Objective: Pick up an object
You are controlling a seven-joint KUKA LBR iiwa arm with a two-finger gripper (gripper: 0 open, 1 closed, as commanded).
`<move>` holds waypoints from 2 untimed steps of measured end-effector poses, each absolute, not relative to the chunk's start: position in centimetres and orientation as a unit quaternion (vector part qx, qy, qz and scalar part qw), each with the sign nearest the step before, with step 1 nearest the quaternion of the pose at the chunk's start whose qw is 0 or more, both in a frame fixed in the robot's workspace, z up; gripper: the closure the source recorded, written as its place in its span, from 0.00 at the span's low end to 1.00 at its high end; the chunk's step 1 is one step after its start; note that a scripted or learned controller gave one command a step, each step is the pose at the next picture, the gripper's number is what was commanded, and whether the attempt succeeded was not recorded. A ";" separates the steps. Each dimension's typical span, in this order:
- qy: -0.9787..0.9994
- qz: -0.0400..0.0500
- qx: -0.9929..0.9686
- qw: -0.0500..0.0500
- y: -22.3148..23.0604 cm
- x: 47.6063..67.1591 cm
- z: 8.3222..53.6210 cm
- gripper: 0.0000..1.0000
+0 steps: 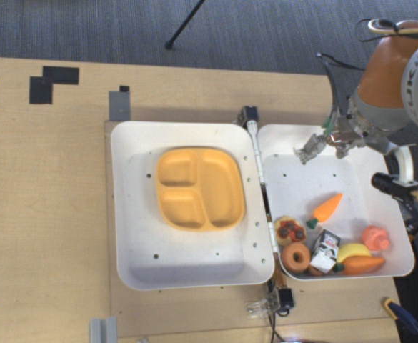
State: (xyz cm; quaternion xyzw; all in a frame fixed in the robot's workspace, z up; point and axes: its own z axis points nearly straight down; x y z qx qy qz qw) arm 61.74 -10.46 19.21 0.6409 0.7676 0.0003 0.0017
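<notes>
The gripper (310,148) is seen poised over the bare upper part of the right bin (287,184), its metal fingers spread apart with nothing between them, presumably so that a descent can be made onto a chosen item. The graspable things are heaped well apart from it along the bin's lower edge: a smooth tapered carrot (327,207), a ring-shaped doughnut (295,256), a curved banana (353,251) and a small printed carton (325,251), while a glossy compartmented yellow plate (198,188) is left in the left bin (133,213)

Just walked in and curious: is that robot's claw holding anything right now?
Gripper: fingers spread open, holding nothing, above the right bin, apart from the toys.
</notes>
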 end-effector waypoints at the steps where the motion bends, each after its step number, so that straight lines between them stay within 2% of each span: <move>1: 0.754 0.000 0.657 0.000 -15.2 57.2 12.3 0.00; 2: 0.817 0.002 0.576 0.004 -15.4 53.8 8.7 0.00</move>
